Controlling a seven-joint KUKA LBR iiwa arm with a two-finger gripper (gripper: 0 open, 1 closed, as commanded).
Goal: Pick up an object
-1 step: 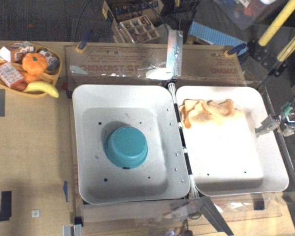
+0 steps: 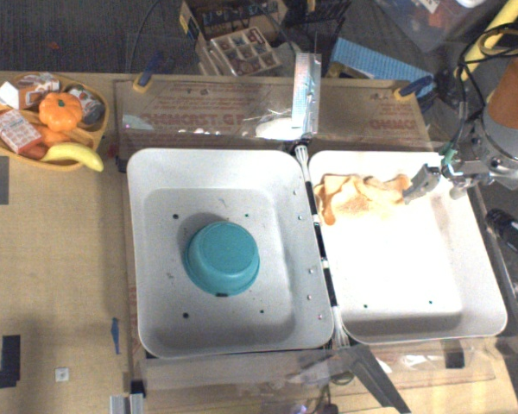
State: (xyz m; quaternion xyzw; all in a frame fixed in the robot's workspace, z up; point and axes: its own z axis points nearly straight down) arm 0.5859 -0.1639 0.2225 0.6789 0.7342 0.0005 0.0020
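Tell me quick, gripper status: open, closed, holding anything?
Gripper: at the far edge of the right bin, touching the tan cloth; open or closed cannot be told, and no hold is confirmed.

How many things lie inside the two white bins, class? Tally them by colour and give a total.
Teal: 1, the upturned bowl in the left bin.
Tan and orange: 1, the limp cloth-like piece at the far side of the right bin.
Total: 2.
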